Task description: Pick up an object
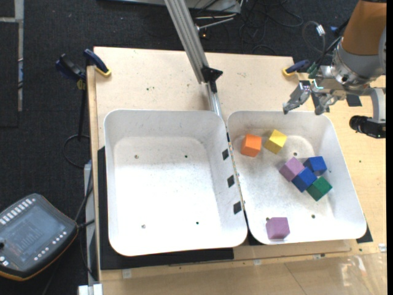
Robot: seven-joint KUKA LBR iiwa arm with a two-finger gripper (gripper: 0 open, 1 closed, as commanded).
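Note:
The right bin point(344, 165) holds several small cubes. An orange cube point(250, 145) and a yellow cube point(276, 141) lie near its far left. A cluster sits further right: a purple cube point(291, 168), two blue cubes point(316, 164) point(303, 179) and a green cube point(319, 188). Another purple cube point(277, 228) lies alone near the front rim. My gripper point(308, 102) hangs open above the bin's far rim, high over the cubes, with nothing between its fingers.
The left bin point(123, 140) stands beside the right one. A slanted metal bar point(187, 32) runs down to the gap between the bins. Clamps sit at the bench's far corners point(96, 63) point(295, 68). A handheld pendant point(31, 235) lies at the lower left.

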